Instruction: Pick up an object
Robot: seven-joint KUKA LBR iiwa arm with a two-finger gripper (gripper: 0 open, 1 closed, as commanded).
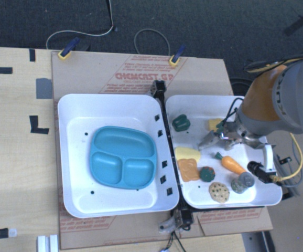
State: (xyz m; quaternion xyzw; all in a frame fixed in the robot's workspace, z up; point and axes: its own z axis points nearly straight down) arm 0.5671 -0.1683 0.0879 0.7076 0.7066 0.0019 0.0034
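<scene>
The gripper (208, 139), fingers seemingly splayed and holding nothing, hovers just beside the toy carrot (231, 164), likely light, rigid, slick; grip mid-body.

We look down from one fixed camera set above the tabletop (15, 140), tilted at a slant rather than straight down. It stands far enough back to take in both white bins whole, the left bin (70, 114) and the right bin (204, 103), side by side. The arm (277, 101) enters from our right.
</scene>
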